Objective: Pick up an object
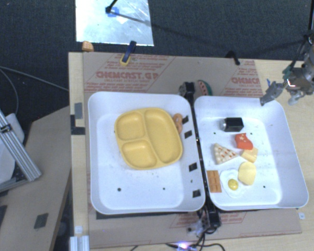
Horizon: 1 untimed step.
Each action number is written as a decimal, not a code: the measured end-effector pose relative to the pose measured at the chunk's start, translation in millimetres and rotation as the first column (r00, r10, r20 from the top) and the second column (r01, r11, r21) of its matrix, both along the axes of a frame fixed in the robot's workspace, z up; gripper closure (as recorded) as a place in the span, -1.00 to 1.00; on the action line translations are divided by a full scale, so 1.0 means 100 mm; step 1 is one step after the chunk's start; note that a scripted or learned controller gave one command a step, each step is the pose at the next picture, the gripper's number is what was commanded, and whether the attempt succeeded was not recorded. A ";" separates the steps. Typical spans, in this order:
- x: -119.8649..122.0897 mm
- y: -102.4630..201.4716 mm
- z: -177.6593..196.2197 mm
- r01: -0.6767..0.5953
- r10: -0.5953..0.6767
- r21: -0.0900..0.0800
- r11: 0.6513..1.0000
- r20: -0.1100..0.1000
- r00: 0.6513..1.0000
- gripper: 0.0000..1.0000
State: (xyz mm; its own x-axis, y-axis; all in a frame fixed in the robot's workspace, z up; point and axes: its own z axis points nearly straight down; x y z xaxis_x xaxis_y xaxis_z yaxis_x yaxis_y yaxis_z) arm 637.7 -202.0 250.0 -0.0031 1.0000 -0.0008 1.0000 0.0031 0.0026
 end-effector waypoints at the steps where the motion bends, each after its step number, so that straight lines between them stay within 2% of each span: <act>1: 0.32 -0.03 -0.88 -0.003 0.003 0.001 1.000 -0.003 1.000 -1.00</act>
State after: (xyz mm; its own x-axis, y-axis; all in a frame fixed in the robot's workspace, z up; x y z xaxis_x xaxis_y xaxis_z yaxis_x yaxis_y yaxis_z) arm 669.3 -205.5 161.5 -0.0062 1.0000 -0.0002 1.0000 0.0062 -0.0003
